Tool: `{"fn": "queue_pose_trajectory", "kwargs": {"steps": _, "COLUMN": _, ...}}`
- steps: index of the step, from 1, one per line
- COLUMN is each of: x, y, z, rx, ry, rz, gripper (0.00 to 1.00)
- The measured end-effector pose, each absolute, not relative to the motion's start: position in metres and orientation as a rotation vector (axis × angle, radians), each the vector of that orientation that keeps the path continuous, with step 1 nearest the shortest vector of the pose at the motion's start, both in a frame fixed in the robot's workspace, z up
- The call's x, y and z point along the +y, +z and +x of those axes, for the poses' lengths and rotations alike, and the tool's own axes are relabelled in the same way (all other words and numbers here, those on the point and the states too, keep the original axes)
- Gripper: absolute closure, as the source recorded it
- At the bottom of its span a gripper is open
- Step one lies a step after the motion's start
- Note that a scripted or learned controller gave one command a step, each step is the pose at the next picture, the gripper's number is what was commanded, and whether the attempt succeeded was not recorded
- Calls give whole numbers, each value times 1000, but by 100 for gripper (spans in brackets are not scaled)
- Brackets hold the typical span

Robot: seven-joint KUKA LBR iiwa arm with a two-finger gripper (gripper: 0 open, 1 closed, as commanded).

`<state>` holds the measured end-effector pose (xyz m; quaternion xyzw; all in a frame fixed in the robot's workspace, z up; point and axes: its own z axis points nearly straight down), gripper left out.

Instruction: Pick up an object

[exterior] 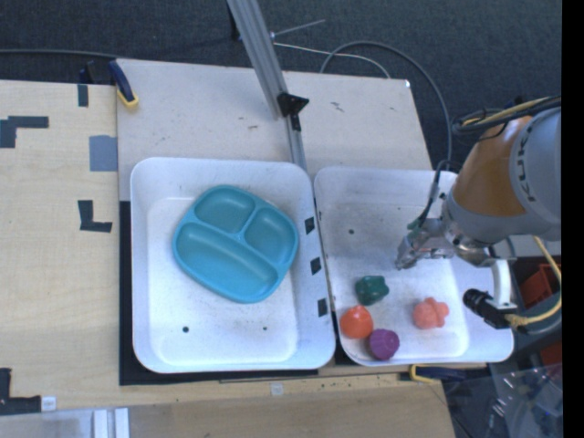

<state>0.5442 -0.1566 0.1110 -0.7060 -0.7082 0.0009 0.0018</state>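
The right bin (365, 199) holds a dark green object (370, 289), an orange-red ball (356, 321), a purple ball (383, 343) and a salmon-pink lumpy toy (430, 313), all near its front edge. My gripper (408, 255) hangs over the right part of this bin, just right of and slightly behind the green object, with nothing seen between its fingers. The pink toy lies in front of it.
The left bin (151, 272) carries a teal divided plate (236, 241). A slanted metal rail (265, 53) runs down to the bins' shared wall. Cables (383, 57) lie behind the right bin. The arm's grey body (511, 190) overhangs the right bin's right side.
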Motion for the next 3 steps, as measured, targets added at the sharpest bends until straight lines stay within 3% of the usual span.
{"fn": "queue_pose_trajectory", "kwargs": {"steps": 3, "x": -156, "y": 248, "z": 538, "rx": -2226, "ry": -3, "rz": -2223, "gripper": 100}}
